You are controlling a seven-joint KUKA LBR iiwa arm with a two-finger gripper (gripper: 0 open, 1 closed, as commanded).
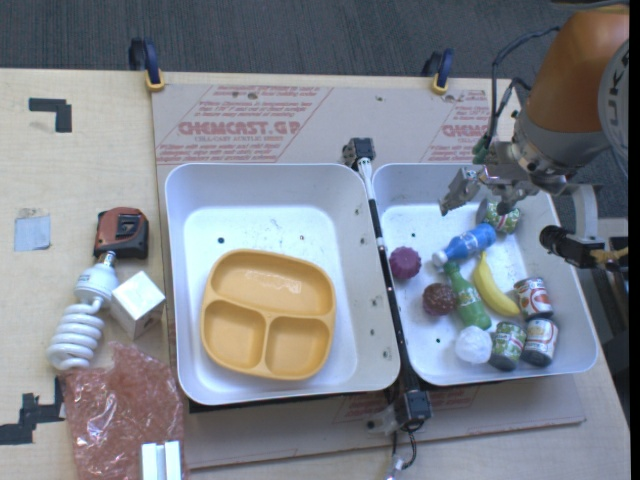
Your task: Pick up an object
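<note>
Lying in the right bin (590,353), the blue bottle (468,244) is being approached by the gripper (484,194), poised just above it with jaws spread, nothing held; descent should be centred, clear of the banana (490,286).

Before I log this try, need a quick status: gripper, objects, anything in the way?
Gripper over right bin, rear corner, nothing seen held. Blue bottle and banana just below it, untouched. Small item close beside the fingers.

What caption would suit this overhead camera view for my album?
Robot arm's gripper poised above the right bin of toy groceries, beside a left bin holding a yellow tray.
</note>
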